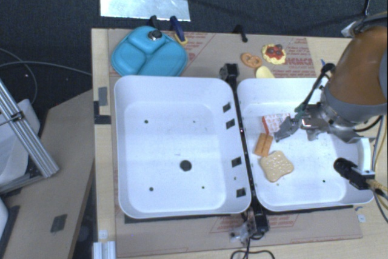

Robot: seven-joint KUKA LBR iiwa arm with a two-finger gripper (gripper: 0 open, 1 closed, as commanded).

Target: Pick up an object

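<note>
In the right bin [315,194], toward its left side, three small things lie close together: a red-and-white packet [274,122] at the top, an orange wafer-like bar [263,144] just below it and slightly tilted, and a tan slice of toast [276,165] below that, near the bar's lower end. The claw [288,128] hangs just beside the packet's right edge, its dark fingers pointing left and down toward the packet. From this slanted view I cannot tell whether the fingers are spread or pressed together, and nothing is clearly seen between them. The grey arm [357,79] with its orange band reaches in from the right, above the bin's right half.

The left bin [176,148] holds a small dark round spot [185,165] near the middle of its floor. A black divider [239,130] runs between the two bins.

On the surface [206,48] behind the bins sits a blue sectioned tray [149,53] near the left bin's far left corner. Behind the right bin lie a small pretzel-like piece [250,60], a round red-and-yellow toy [274,53] and a pale yellow lump [264,73] touching the bin's rim.
</note>
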